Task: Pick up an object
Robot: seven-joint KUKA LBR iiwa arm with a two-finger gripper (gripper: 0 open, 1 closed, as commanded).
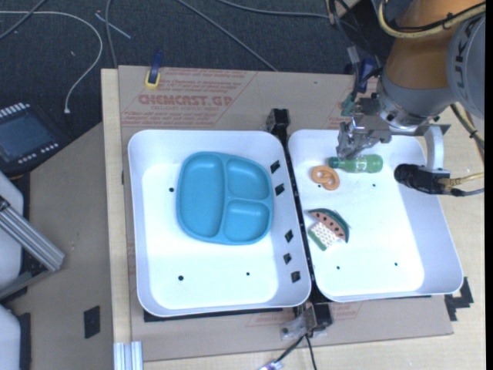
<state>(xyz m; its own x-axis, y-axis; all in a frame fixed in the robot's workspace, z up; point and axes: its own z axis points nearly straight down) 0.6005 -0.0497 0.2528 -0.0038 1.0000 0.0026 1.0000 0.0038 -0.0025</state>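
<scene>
In the right bin (431, 253) a small green bottle-like object (365, 164) lies on its side near the far wall. My gripper (351, 153) hangs straight over its left end, touching or almost touching it, and covers part of it. An orange pretzel-shaped piece (325, 177) lies just left of the green object. A watermelon-slice toy (329, 228) rests nearer the front, beside the divider between the bins.
The left bin (154, 260) holds a blue divided plate (224, 197) at its middle. The arm's grey and orange body (431, 45) looms over the right bin's far right corner. Cables trail on the dark floor beyond the bench.
</scene>
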